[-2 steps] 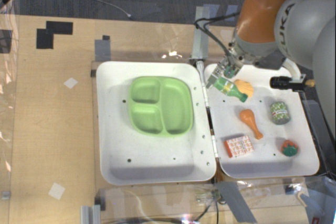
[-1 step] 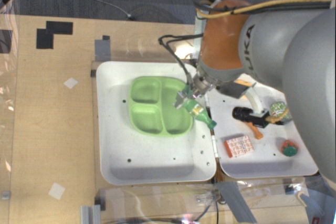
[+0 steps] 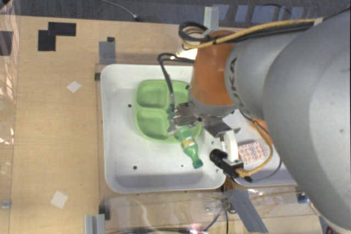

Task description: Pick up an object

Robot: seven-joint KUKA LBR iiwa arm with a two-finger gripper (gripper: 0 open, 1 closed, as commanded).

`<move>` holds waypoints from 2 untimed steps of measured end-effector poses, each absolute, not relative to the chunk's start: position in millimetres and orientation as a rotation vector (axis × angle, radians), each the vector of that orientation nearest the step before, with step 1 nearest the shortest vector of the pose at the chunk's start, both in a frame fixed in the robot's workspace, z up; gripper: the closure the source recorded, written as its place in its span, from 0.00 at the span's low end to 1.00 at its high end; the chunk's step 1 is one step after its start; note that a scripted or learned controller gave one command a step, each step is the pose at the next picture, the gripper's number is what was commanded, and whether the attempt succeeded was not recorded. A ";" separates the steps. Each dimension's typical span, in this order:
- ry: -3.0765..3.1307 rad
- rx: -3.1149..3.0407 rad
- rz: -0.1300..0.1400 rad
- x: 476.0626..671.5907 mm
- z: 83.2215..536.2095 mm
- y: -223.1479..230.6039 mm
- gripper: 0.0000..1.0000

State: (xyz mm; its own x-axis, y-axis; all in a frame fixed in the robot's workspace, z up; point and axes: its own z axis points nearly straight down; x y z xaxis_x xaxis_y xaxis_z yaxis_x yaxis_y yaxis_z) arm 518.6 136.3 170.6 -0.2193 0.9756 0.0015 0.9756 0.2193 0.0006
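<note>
A light green two-compartment tray (image 3: 152, 108) lies in the left white bin (image 3: 118, 134). A green bottle (image 3: 190, 149) with a green cap lies just right of the tray, its cap pointing toward the bin's front right. My gripper (image 3: 180, 122) hangs from the orange-banded wrist directly over the bottle's upper end and the tray's right edge. The arm's bulk hides the fingertips and the bottle's top part.
A red-and-white packet (image 3: 253, 152) lies in the right bin, mostly under the arm. A black cable loops over the tray from the wrist. The grey arm covers most of the right bin. Wooden bench surrounds the bins on the left.
</note>
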 end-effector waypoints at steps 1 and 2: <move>-2.101 -2.337 -0.006 493.0 216.1 152.1 1.00; -1.785 -2.585 0.000 505.8 202.1 156.2 1.00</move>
State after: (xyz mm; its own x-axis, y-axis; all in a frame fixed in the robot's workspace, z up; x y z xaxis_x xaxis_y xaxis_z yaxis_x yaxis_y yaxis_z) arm 505.8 156.2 202.1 0.3542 0.9352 0.0000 0.9352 -0.3542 -0.0002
